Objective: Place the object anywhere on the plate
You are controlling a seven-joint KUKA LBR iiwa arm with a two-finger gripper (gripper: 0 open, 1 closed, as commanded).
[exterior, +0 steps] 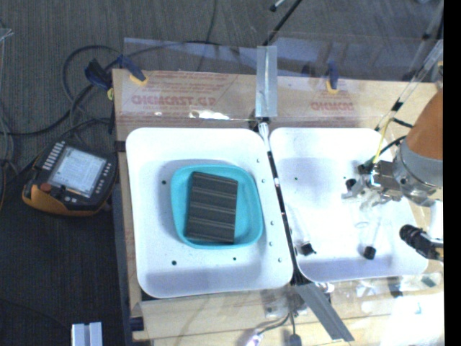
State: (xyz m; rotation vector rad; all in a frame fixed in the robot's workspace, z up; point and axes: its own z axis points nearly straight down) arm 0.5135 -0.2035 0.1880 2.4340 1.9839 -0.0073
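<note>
Task status: dark ribbed block (212, 207) lying flat on turquoise plate (249, 215), inside left bin (144, 193), wholly within plate rim and roughly centred; judged as placement complete, with withdrawal of arm as the sole remaining step. Block position: long axis running away from camera, slightly tilted to plate outline, turquoise margin visible on all four sides, widest toward the right edge. Gripper (371, 186) located over right bin (324, 157), near that bin's right side, well apart from plate and block, nothing visible between it and the bin floor; jaw state: cannot tell, detail too small and cluttered with cabling. Arm (428, 139) entering from the right, orange band visible above wrist. Clearances: raised divider (277, 193) between bins standing between gripper and plate, requiring lift before any crossing; bare white floor open to the left of gripper inside right bin; small dark fittings near front edge of right bin, to be avoided on low passes; cardboard wall (187, 96) closing off the rear of both bins; pendant (72, 175) on floor left of bench, outside working envelope
</note>
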